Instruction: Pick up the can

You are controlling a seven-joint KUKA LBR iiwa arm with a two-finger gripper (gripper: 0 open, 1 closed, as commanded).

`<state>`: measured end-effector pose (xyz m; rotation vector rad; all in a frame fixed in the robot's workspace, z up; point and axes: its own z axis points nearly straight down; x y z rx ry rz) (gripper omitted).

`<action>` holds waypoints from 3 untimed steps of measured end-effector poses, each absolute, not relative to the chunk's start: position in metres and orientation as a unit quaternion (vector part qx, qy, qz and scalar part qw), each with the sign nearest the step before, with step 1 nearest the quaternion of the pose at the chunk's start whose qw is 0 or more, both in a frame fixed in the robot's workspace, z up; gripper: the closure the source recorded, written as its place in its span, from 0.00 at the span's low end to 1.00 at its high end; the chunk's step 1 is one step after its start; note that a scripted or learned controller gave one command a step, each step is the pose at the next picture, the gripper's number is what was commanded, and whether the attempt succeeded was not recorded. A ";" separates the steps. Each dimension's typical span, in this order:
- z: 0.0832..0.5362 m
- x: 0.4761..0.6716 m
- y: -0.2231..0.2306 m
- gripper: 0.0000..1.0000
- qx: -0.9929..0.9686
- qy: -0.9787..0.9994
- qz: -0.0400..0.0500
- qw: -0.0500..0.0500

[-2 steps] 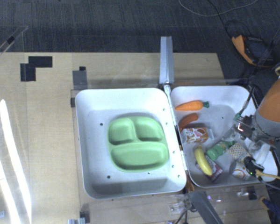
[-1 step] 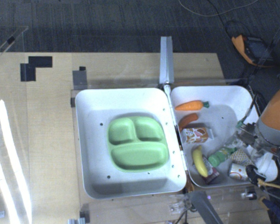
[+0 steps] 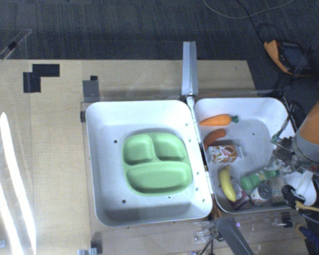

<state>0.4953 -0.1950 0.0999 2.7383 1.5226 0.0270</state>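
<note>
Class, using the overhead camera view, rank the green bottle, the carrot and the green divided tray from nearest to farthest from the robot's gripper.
1. Green bottle, right bin, just left of the gripper.
2. Carrot, right bin's far end.
3. Green divided tray, left bin.

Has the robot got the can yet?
Not yet. Done: the arm has reached the right bin's edge. In hand: nothing that I can see. Left: the can lies at the bin's near end by the green bottle and the banana, waiting to be gripped and lifted.
</note>
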 end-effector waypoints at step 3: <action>0.137 0.525 -0.148 0.00 0.975 0.224 0.000 0.000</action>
